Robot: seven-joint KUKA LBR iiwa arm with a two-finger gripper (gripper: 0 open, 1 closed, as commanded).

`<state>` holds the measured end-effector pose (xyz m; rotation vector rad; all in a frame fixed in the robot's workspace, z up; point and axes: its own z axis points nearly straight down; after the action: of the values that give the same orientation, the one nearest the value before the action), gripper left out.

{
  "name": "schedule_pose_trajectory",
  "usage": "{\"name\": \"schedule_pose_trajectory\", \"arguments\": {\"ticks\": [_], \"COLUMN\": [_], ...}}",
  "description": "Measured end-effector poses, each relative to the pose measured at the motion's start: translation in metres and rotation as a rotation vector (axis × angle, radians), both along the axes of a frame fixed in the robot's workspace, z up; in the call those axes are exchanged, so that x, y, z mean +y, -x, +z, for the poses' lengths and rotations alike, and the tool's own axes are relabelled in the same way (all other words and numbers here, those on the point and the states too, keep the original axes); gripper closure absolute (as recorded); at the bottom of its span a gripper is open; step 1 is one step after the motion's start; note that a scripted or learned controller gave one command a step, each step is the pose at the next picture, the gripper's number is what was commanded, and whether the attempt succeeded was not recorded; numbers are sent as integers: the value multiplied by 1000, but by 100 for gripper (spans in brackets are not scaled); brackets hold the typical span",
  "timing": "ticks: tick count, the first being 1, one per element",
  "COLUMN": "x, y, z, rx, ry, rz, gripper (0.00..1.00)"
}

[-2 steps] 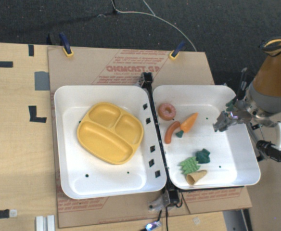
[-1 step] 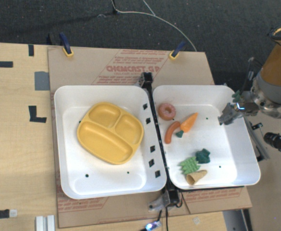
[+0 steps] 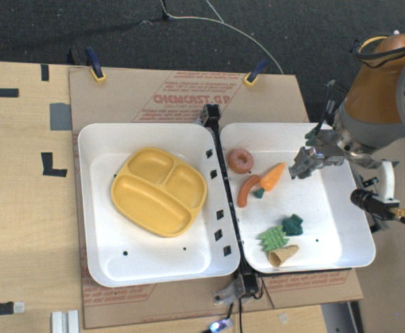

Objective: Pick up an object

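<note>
The right bin holds a brown doughnut, an orange carrot, a reddish sausage, a dark green toy, a light green leafy piece and a tan cone. My gripper hangs over the bin's upper right part, just right of the carrot and apart from it. Nothing shows between its fingers.
The left bin carries a yellow divided plate. A black divider runs between the bins. Both bins rest on a cardboard sheet held by two blue clamps at its far edge. A thin cable arcs above.
</note>
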<state>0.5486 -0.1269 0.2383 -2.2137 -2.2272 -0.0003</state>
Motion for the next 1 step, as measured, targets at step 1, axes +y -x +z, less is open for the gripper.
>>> {"name": "schedule_pose_trajectory", "arguments": {"ticks": [1], "x": [52], "y": [1], "z": [-14], "rx": [1], "ry": [0], "rz": [0], "gripper": [100]}}
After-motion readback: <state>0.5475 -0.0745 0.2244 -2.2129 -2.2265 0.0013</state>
